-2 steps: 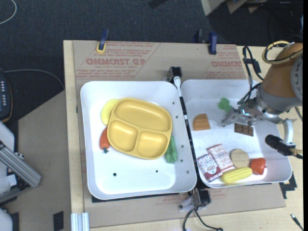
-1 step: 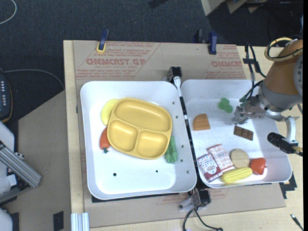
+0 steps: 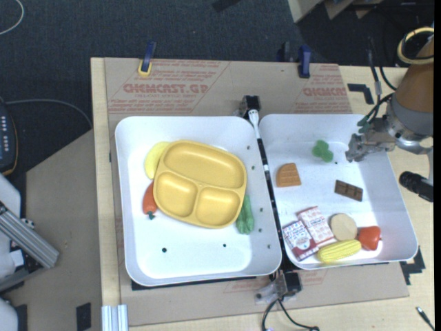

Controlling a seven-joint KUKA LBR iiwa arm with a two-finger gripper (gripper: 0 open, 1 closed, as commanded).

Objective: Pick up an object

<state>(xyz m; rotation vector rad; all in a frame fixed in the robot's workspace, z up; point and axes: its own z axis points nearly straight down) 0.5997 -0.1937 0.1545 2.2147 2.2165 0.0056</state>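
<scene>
- Two white bins sit side by side on the bench; the right bin [image 3: 386, 250] holds the loose items that can be picked, so the step in hand, by my judgement, is choosing and approaching one of them.
- Nearest the camera, at the right bin's 6 o'clock edge, lie a corn cob [image 3: 337, 251], a red pepper [image 3: 370, 236] at its 3 o'clock side, a round biscuit [image 3: 343, 225] touching the cob from above, and a red-and-white packet [image 3: 306, 231] at its 9 o'clock side. This cluster is crowded; a grasp here risks nudging neighbours.
- At mid-bin, a chocolate bar [image 3: 348, 190] lies flat and alone, and a bread slice [image 3: 288, 175] rests near the 9 o'clock wall. Both are well apart from other items and offer clear approach room.
- Farther back, a green broccoli piece [image 3: 322, 150] sits just beside the gripper [image 3: 360, 148], at its 9 o'clock. It is the closest candidate and stands free.
- Gripper state: it carries nothing visible; whether the fingers are wide or narrow cannot be told at this size.
- Recommended: centre over the broccoli piece before descending, keeping clear of the 12 o'clock wall.
- Left bin [image 3: 186, 264]: a yellow divided tray [image 3: 200, 183] covers a yellow fruit [image 3: 156, 158], a red item [image 3: 149, 201] and a green leafy item [image 3: 245, 216] at its edges; these are poor targets.
</scene>
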